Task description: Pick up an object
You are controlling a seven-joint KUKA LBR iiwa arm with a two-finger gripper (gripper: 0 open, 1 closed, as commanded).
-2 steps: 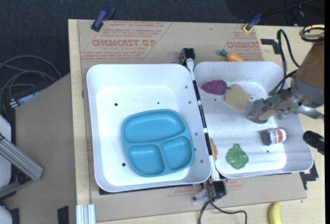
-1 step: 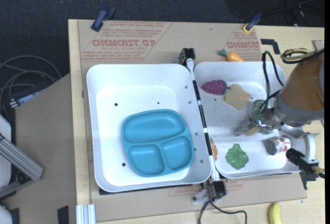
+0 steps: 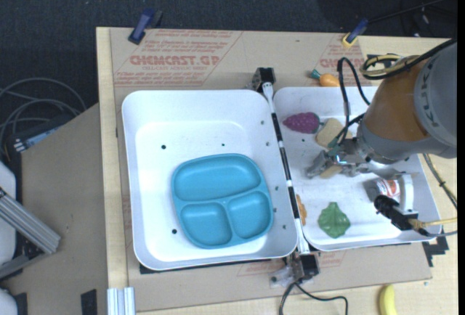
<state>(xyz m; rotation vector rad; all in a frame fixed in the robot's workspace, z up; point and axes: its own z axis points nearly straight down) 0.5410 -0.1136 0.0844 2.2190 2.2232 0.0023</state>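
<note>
Hand [image 3: 325, 165] low in right bin [image 3: 363, 234], finger state unclear; tan block [image 3: 328, 133] just beside, purple grapes [image 3: 301, 121] near, green leaf [image 3: 333, 220] apart. Blue tray [image 3: 220, 199] lies in left bin [image 3: 145, 161].

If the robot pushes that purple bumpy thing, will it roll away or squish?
The purple bumpy thing looks like a toy bunch of grapes, so it is probably light and would slide easily on the smooth white bin. Its lumpy, tapered shape suggests it would wobble rather than roll far. It may be firm plastic, though that can't be judged for sure.
</note>
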